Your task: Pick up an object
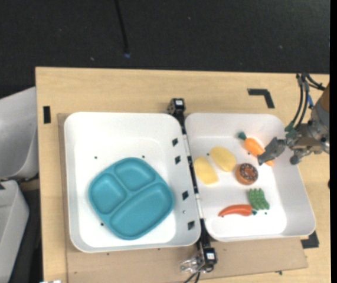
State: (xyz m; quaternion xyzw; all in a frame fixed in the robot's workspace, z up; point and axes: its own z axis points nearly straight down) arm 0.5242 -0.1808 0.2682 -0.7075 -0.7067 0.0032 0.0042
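The two-finger gripper (280,151) hangs over the right edge region of the right-hand shallow white plastic bin (295,217), reaching in from the right. One dark finger (270,150) points left and down toward the bin's contents, a second grey part sits further right near the bin's rim, and the fingers stand apart, with nothing seen between them.

Just to the left of the gripper, and partly under its left finger, lies a small orange toy carrot with a green tip (251,144); whether the finger touches it cannot be told. Below and left of the gripper sits a round brown toy doughnut with sprinkles (247,173). Further left lie two pale yellow rounded toy pieces (222,157), side by side. Below the gripper are a small green ridged toy (258,199) and, beside that, a red-orange toy chilli pepper (236,211).

Well to the left of the gripper, the other white bin (79,140) holds a blue plastic divided plate (131,198) with three compartments.
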